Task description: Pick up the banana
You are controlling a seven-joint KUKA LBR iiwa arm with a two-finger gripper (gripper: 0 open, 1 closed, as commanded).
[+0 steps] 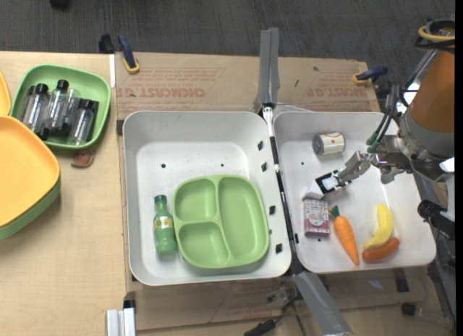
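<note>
I am viewing the banana (381, 227) lying in the right bin (304, 251), near its front right corner, with an orange-red sausage-shaped item (380, 250) touching its lower end and a toy carrot (345, 238) just beside it to the left. The gripper (333, 182) is hovering over the bin's middle, well apart from the banana; I cannot tell its state. A small can (328, 143) is lying toward the back.
</note>
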